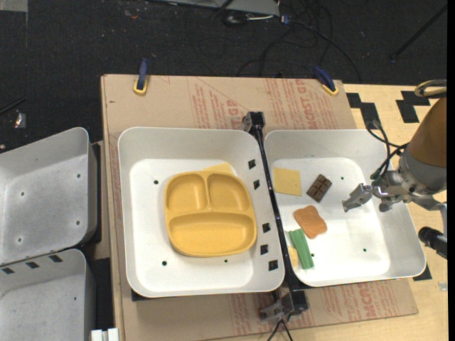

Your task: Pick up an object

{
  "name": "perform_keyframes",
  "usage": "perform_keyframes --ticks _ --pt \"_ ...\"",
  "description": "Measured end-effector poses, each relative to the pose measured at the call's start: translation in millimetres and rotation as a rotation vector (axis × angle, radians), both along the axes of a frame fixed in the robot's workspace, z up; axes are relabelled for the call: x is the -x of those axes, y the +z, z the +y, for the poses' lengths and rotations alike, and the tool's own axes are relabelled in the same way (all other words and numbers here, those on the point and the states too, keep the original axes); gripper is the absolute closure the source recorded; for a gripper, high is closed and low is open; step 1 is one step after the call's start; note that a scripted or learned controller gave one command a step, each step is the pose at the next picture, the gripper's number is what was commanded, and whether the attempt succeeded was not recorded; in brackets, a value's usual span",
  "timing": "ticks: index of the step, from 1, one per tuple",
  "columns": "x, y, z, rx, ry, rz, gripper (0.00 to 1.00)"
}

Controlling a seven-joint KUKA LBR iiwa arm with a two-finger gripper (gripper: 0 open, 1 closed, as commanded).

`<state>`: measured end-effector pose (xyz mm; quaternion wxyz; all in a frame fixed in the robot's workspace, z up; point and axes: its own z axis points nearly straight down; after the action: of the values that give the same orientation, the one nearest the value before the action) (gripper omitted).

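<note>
A: Where is the gripper [357,197]?

B: It hangs over the right bin [370,265], toward that bin's right side, on the grey arm [426,148] reaching in from the right. Whether the fingers are apart or closed cannot be told at this angle; nothing shows between them.

A: And the objects to pick from?

B: 4 lie in the right bin's left half. A pale yellow square [288,180] sits near the divider, with a brown chocolate bar [319,187] just beside it to the right. Below them is an orange piece [311,221], and a green stick [301,249] lies just beneath that, close to the divider. All are apart from the gripper.

A: The left bin [142,212]?

B: It carries 1 yellow divided plate [210,213] with 3 compartments, roughly in the middle.
</note>
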<state>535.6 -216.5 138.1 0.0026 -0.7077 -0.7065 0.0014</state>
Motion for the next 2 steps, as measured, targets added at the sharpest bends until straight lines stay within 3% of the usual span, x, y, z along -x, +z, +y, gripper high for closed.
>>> perform_keyframes --ticks 1,2 --pt "1 -49 1 0.0 0.0 -0.002 0.0" --pt "-1 -36 0 0.003 0.001 -0.007 1.0"
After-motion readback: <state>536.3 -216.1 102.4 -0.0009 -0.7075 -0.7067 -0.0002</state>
